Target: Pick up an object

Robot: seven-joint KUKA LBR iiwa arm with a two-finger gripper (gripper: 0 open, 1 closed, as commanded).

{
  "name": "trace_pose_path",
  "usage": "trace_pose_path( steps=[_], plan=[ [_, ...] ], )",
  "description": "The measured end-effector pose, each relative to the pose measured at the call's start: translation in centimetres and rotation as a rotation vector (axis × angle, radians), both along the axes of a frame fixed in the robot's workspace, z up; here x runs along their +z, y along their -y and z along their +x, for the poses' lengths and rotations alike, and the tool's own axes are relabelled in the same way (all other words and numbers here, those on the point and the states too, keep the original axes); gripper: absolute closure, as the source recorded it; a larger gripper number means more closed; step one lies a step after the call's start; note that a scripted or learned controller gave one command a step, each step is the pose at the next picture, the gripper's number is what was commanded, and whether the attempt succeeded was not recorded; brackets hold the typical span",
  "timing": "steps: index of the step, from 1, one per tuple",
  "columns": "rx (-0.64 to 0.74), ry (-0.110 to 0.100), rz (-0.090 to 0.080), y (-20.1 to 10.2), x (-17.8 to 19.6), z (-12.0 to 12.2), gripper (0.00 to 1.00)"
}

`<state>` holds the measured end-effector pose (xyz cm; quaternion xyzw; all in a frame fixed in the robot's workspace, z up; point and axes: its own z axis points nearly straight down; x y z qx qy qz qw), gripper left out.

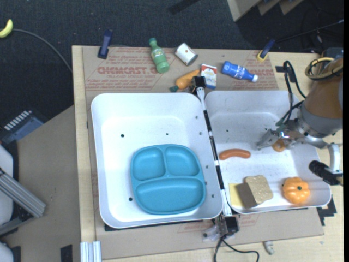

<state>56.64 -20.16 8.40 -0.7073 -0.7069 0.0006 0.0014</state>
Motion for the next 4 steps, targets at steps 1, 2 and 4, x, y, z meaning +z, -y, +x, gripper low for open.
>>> trace_pose_path(
  steps=[1,2,4],
  plan=[
    [0.003,0.004,0.002,1.1,0.1,3.6,0.00],
    [0.004,0.006,-0.002,1.2,1.2,3.7,1.00],
    [0.000,0.001,0.000,0.4,0.0,0.0,0.00]
  ],
)
